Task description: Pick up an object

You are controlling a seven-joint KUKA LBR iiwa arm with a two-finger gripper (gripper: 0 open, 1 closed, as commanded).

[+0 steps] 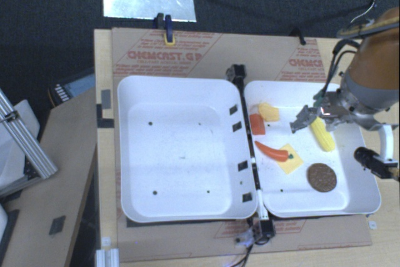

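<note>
The gripper (310, 115) hangs low over the right bin (362, 200), fingers spread and pinching nothing, just beside the corn cob (323, 134), apparently positioned to close on that nearest object

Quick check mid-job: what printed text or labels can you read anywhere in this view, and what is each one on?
"CHEMCAST. G P", red, approximate reading, on the brown protective sheet behind the left bin.
A similar red print, cut off, on the same sheet behind the right bin: too partial to read.
Items in the right bin: no readable text.
</note>
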